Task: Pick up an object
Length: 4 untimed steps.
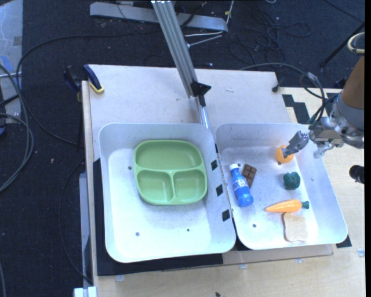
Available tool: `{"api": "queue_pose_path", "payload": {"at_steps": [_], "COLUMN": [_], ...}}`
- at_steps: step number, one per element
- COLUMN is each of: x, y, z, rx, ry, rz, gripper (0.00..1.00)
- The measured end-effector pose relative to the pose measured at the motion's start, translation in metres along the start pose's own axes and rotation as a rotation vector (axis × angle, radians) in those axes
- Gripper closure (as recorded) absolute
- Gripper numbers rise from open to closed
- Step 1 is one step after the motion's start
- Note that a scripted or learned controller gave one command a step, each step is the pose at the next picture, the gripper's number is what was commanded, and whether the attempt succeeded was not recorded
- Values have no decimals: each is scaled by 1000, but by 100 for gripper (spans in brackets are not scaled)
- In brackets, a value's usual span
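While jaws gape, orange toy [283,154] sits beneath gripper [309,145].

- The floor [40,191] is dark, speckled carpet, filling the left side and the top of the frame.
- Black cables [35,125] loop across the carpet at the left, and more lie tangled at the upper right.
- A pale, light-wood table [145,96] takes up the middle of the frame, its bare top showing in the upper centre.
- A slim metal pole [177,46] slants from the top centre down to the table's middle, ending in a black clamp [200,90].
- A grey metal base [145,14] lies on the floor at the top.
- A small blue-and-yellow item [94,79] sits at the table's upper left corner.
- Light is even and soft, with faint shadows.
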<state>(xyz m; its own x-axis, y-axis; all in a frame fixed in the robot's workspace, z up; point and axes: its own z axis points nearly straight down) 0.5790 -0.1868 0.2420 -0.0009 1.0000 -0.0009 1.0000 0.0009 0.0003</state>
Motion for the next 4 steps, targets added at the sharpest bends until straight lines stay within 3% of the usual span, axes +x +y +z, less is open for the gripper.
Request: {"api": "queue_pose_path", "payload": {"at_steps": [2, 3, 4], "x": [2, 4, 4], "y": [-3, 2, 3], "z": [87, 113, 104], "rx": [4, 1, -3], "ry": [1, 1, 0], "rz": [1, 1, 0], "gripper": [0, 0, 100]}}
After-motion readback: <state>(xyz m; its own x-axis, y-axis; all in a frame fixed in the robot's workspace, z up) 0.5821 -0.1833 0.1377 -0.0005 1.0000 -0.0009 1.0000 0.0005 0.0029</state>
